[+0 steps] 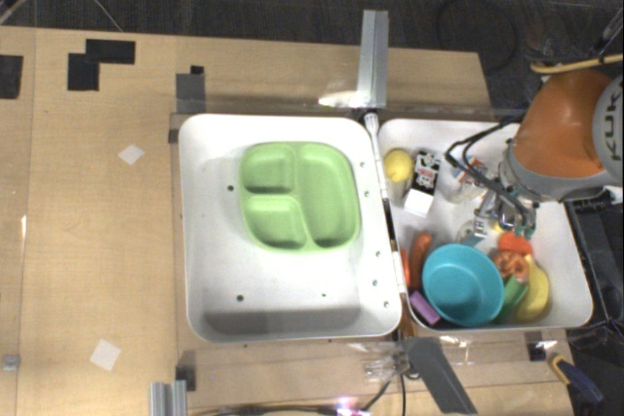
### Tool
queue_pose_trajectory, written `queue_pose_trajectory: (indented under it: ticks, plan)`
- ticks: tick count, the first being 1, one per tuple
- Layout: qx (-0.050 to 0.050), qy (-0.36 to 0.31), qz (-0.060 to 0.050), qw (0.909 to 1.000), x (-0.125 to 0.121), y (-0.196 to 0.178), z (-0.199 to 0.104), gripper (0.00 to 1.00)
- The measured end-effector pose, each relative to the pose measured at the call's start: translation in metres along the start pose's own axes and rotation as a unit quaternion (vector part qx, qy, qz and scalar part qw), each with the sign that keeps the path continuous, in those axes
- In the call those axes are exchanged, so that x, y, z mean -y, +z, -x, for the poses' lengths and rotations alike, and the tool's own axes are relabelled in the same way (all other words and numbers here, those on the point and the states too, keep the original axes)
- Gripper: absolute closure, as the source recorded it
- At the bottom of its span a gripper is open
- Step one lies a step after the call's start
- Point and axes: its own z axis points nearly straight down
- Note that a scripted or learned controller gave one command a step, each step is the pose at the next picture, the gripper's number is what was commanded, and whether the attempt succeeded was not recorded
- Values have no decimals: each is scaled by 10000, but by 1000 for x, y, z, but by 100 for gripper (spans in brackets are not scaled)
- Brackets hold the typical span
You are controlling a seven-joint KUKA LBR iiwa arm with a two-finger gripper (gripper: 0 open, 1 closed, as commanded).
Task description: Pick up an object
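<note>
Grey arm (612, 127), orange band (563, 127), black cables (468, 151)

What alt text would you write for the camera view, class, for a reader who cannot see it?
A grey and orange robot arm reaches into the right bin, above a blue bowl, a yellow lemon and other small items. The left bin holds a green divided plate.
</note>
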Motion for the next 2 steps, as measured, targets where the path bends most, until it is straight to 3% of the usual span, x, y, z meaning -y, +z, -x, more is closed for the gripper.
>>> queue_pose_trajectory:
  ticks: [1, 2]
  plan:
    - [299, -16, 21, 9995, -29, -15, -21, 0]
    - [-103, 123, 1, 9999, -7, 5, 55, 0]
